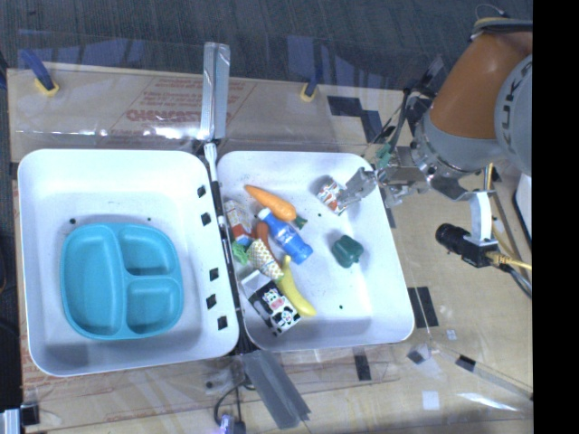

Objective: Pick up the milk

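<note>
My arm [484,89] wears a smooth orange band with a soft sheen above matt grey casing, and the two bins, left [36,324] and right [384,287], look like smooth white plastic, faintly glossy at their rims. The blue divided tray [122,278] is smooth matt plastic, the carrot [270,202] and banana [297,295] have a toy-plastic gloss, and the black-and-white milk carton [276,307] looks like printed card. The bench [425,242] is pale wood under clear, shiny film.
</note>
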Controlling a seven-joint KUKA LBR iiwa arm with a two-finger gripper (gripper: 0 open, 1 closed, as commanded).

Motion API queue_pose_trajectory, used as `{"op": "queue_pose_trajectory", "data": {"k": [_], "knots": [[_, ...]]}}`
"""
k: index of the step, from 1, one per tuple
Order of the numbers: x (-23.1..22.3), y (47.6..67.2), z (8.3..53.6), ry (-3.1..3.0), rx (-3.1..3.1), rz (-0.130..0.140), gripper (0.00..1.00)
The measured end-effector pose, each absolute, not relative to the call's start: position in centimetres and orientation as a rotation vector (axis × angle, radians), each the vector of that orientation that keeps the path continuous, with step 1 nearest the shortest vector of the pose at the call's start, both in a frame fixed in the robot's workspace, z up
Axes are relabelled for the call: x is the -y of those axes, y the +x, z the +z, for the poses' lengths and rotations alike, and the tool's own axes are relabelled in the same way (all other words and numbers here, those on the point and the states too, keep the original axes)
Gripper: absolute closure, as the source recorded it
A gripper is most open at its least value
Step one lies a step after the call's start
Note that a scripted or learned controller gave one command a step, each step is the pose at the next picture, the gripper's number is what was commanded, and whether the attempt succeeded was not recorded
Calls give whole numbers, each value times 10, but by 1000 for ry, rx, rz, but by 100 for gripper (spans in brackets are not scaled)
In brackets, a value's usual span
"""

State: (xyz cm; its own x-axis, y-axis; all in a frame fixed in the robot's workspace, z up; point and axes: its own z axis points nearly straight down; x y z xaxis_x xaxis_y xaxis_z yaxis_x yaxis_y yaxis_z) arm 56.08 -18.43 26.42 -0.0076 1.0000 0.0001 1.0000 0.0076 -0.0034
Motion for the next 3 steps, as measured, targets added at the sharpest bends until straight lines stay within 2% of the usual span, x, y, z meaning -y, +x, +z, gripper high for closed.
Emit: {"op": "queue_pose_trajectory", "data": {"k": [1,2,3], "knots": [[209,602,146,-2096,2336,3,0],[209,623,95,-2111,2332,1,0],[208,624,106,-2105,2338,0,100]]}}
